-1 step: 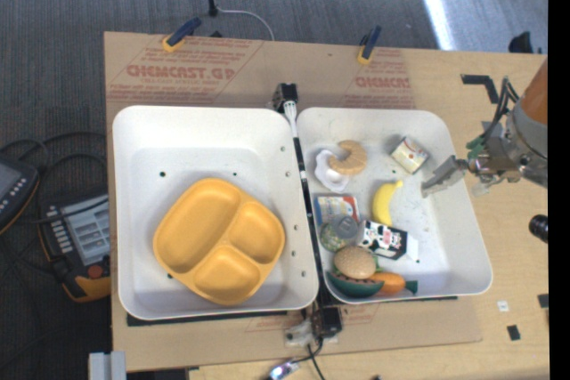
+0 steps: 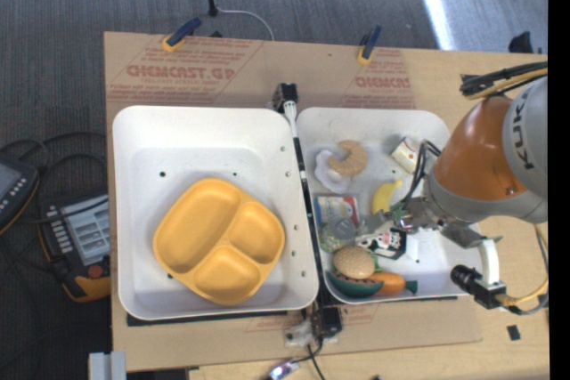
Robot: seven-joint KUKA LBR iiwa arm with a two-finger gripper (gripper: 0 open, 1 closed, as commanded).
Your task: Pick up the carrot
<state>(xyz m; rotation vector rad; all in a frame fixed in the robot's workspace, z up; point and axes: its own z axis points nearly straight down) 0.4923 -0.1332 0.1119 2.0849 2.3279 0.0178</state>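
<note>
Carrot (image 2: 390,283) at front edge of right bin (image 2: 427,122), beside green bowl (image 2: 354,287); gripper (image 2: 398,231) just above, largely hidden under arm, grip state impossible to tell

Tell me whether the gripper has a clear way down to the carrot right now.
Probably yes, though it is tight. The carrot lies at the right bin's near edge with its top uncovered. The burger bun and a green piece crowd its left end, and the gripper hovers nearby.
</note>
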